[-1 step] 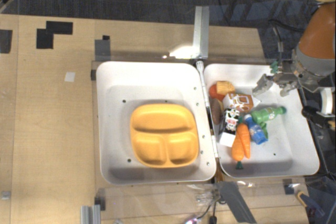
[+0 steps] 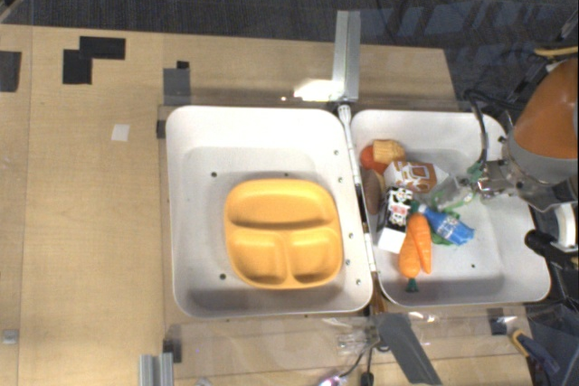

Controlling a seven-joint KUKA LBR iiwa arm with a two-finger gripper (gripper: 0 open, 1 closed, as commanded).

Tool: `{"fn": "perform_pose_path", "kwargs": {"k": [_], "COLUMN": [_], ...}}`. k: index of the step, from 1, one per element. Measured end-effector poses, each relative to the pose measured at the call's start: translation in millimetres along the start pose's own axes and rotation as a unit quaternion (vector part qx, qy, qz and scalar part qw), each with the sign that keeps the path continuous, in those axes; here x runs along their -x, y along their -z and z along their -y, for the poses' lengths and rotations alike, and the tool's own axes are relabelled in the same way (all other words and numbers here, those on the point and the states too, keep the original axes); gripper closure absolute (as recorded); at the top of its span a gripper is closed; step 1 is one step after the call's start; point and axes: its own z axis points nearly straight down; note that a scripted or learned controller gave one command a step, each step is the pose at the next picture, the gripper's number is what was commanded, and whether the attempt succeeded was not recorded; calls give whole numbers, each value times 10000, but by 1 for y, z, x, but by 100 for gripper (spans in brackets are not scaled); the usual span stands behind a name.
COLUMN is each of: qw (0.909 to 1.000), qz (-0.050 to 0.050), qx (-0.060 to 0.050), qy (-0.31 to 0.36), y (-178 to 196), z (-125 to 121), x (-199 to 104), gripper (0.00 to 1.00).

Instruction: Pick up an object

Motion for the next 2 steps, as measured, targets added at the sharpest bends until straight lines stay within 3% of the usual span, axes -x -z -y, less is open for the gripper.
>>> {"fn": "perform_pose_path", "kwargs": {"k": [1, 2], "qw": [9996, 9676], "qz": [24, -10], "qx": [62, -3], "qy": [263, -2526], "y": [-19, -17], "z": [35, 58], "x": [-1, -80], "gripper": [0, 0]}}
